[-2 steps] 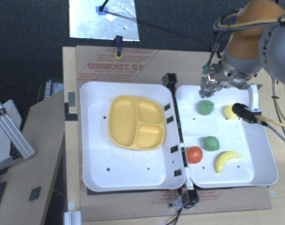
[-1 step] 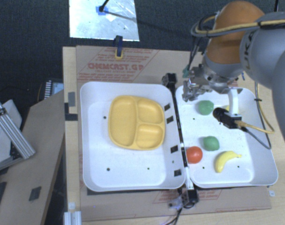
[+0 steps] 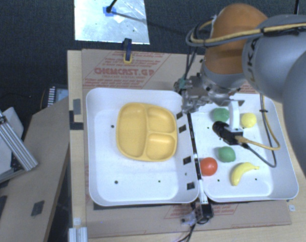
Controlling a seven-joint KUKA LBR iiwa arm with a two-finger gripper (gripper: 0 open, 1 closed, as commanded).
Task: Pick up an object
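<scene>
The arm's grey bulk and orange band cover the far right corner of the right bin (image 3: 286,183), and the arm itself runs off the view's right edge. The gripper (image 3: 195,104) hangs over the far end of the seam between the two bins, a dark cluster of metal and cable in which the pincer's tips cannot be made out, so whether it is open or closed cannot be told; nothing is seen held in it. A green ball (image 3: 221,114) lies in the right bin just beside the gripper, partly hidden behind a white part of the tool, with a yellow lemon (image 3: 248,120) next to it toward the bin's right edge. Farther toward the near edge sit a second green fruit (image 3: 226,154), a red tomato (image 3: 208,166) close to the seam, and a banana (image 3: 242,172), all well apart from the gripper. A yellow divided plate (image 3: 145,131) rests in the middle of the left bin (image 3: 105,185).
</scene>
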